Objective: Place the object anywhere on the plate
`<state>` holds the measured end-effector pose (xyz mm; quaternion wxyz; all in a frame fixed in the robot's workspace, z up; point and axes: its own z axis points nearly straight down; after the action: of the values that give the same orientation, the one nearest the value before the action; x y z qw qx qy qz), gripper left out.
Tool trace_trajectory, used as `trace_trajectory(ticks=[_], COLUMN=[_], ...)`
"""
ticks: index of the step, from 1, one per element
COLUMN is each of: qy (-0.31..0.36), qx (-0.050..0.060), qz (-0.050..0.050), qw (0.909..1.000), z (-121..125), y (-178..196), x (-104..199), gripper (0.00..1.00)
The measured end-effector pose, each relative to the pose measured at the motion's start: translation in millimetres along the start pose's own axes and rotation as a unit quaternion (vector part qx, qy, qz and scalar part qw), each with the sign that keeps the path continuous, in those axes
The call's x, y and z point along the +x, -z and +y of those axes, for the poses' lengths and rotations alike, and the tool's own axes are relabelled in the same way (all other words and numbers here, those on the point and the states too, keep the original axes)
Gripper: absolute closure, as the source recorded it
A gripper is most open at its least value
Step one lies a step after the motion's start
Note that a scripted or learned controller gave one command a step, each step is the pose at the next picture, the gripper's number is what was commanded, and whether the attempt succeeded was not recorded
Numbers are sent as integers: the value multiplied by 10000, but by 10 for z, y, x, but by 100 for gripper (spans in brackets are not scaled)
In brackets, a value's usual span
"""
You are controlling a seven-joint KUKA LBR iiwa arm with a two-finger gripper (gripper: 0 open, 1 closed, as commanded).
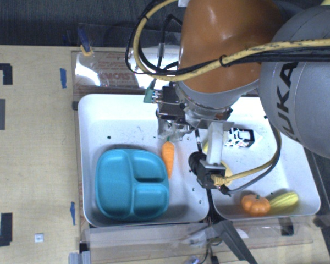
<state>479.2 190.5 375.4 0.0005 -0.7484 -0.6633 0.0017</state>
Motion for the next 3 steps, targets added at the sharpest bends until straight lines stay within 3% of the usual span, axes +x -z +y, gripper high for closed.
trace_trajectory(ticks=[1, 2, 3], qy=[-2439, -4552, -5211], qx=[-25, -7, -24], qz=[14, 14, 21], qw=[9698, 8904, 8535], z=[58, 51, 141], y=[271, 24, 259], x=[-425, -377, -1084], gripper=[100, 100, 100])
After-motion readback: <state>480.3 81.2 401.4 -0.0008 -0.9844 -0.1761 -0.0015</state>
